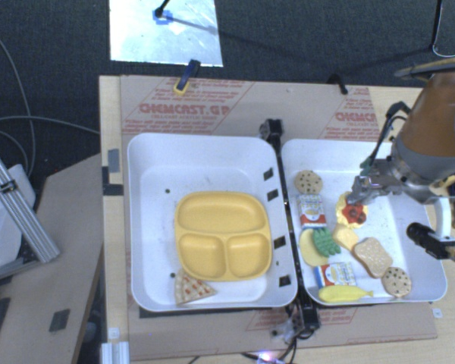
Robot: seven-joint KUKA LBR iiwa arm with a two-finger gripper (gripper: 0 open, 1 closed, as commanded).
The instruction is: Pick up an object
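Observation:
The right bin (334,158) holds several toy foods. My gripper (356,198) hangs low over the bin's middle right, its tip right at the upper edge of a small red toy (355,215). I cannot tell whether it touches that piece. A chocolate-chip cookie (309,181) lies to the gripper's left. Below the cookie is a red and white packet (312,211). A green leafy piece (326,243) and a yellow wedge (346,237) sit just below the red toy. A bread slice (372,255), a second cookie (396,280) and a banana (345,294) lie nearer the front.
The left bin (159,203) holds a yellow divided plate (224,233) and a pizza slice (191,288) at its front edge. A dividing wall with black clips (277,196) separates the bins. The arm's grey and orange body (432,142) hangs over the right bin's far right side.

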